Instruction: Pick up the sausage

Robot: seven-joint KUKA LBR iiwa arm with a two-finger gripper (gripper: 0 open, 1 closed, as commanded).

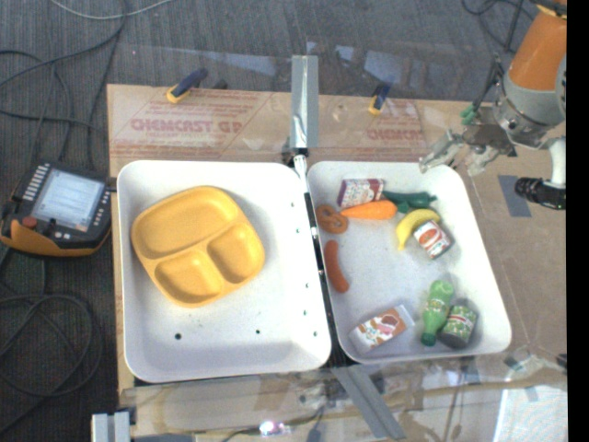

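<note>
Sausage: a reddish-brown link lying lengthwise in the right bin, just beside that bin's left wall, with bare white floor to its right.
Gripper: hovers over the right bin's upper right corner, outside the cluster of food, well apart from the sausage; its fingers are spread apart with nothing between them.
Arm: comes in from the upper right, orange band above the grey wrist.
Open room in right bin: the middle of the floor, between the sausage and the banana, is bare.
Top of right bin: a round brown slice sits just above the sausage; a carrot lies beside it, its green top pointing right; a small dark red carton stands at the carrot's upper edge, print too small to read.
Right side: a small can with a red and white label touches the banana; writing unreadable.
Lower edge: a red and white packet, a green bottle and a dark jar crowd near the front wall; labels unreadable.
Left bin: holds a yellow divided tray, tilted, with bare floor along the front and right.
Board behind bins: red print reading roughly "CHEMCAST GP".
Pendant: on the floor, left of the bench.
</note>
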